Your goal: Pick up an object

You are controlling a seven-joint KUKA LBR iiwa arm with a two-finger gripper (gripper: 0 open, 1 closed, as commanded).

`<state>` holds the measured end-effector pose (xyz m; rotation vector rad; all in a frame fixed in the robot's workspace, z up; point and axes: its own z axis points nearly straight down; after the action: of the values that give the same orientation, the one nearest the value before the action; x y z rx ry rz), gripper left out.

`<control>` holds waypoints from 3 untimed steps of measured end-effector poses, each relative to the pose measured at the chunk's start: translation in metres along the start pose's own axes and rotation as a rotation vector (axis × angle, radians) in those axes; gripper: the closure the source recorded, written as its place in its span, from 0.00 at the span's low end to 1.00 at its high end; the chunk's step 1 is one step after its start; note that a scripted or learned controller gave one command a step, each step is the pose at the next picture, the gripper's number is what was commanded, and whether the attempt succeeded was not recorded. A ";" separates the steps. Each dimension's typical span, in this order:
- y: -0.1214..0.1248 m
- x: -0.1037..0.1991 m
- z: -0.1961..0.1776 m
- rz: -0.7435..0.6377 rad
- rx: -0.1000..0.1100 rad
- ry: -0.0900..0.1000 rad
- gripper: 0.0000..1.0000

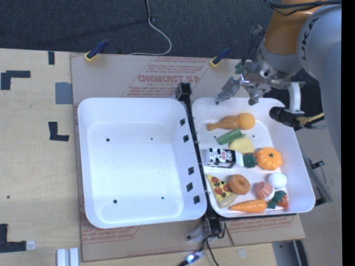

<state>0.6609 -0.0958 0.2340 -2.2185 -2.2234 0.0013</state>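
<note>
My gripper [239, 93] hangs above the back edge of the right bin [302, 165], open, with nothing between its fingers. Just below it in the bin lies a toy chicken drumstick [232, 122]. Further toward the front lie a green pepper [229, 136], a yellow wedge [242, 145], a small black-and-white carton [221, 158], an orange pumpkin [269, 158], a doughnut [239, 184], a pizza slice [221, 189], a white egg [277, 180], a pink shell-like piece [262, 190] and a carrot [248, 206].
The left bin [133, 159] sits beside the right one, with black clips [184, 91] along the shared edge. Both stand on a cardboard sheet [161, 76] held by blue-and-yellow clamps [95, 50]. A cable [152, 21] trails behind the bins.
</note>
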 end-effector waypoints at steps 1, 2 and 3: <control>-0.156 -0.025 0.154 0.011 0.013 0.006 0.00; -0.150 -0.024 0.141 0.002 0.004 0.002 1.00; -0.150 -0.024 0.141 0.002 0.004 0.002 0.00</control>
<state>0.5104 -0.1199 0.0931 -2.2178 -2.2178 0.0031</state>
